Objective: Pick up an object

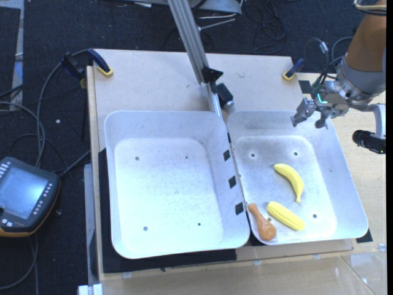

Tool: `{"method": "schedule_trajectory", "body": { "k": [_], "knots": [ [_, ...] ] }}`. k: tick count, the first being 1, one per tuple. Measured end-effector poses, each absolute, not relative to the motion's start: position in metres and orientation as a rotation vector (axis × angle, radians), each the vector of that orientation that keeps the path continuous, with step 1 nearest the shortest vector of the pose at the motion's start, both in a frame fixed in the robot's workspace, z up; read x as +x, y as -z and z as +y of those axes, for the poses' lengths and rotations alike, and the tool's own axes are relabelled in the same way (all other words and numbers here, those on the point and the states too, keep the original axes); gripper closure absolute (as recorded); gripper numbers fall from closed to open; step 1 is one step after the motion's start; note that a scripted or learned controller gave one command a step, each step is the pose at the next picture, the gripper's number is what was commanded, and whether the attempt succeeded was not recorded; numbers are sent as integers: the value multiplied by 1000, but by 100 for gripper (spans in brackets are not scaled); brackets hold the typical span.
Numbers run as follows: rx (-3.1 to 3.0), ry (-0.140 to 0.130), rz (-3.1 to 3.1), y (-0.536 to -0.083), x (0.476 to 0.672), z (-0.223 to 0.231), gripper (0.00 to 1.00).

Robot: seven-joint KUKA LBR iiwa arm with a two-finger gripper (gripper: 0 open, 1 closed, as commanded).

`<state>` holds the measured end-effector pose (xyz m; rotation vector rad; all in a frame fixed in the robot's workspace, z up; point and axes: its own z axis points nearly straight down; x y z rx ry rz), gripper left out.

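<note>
Reaching in from the right, my arm [368, 48] ends over the far right corner of the right bin [344, 183], its orange band high at the picture's edge and the grey wrist below it. My pincer [312, 118] hangs at the bin's far rim, with its two fingers spread a little apart and nothing between them. It touches none of the objects.

The things I might pick all lie in the right bin, well apart from the pincer. A banana [290, 179] lies near the bin's middle, curved, running from far left to near right. A corn cob [285, 216], yellow, lies nearer the near edge, slanting the same way, just beside the banana's near end but apart from it. A carrot [262, 223], orange, lies to the left of the corn at the bin's near left corner, close to the wall shared with the left bin [123, 226]; whether carrot and corn touch I cannot tell.

The left bin sits hard against the right one, their rims meeting along a line with small black marks. Both rest on a pale wooden bench [153, 78]. A slanted metal rail [190, 35] comes down from the far side to where the bins meet. Yellow clamps [104, 71] hold the far corners of the bench. On the floor to the left lies a grey pendant [24, 195] with a screen.
</note>
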<state>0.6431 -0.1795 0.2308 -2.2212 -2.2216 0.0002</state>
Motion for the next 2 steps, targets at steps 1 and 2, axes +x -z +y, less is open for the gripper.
{"method": "schedule_trajectory", "body": {
  "k": [1,2],
  "knots": [
    [-2221,0,-2222,-231,643,-179,0],
    [-2220,-3,-2220,-188,638,-180,0]
  ]
}}
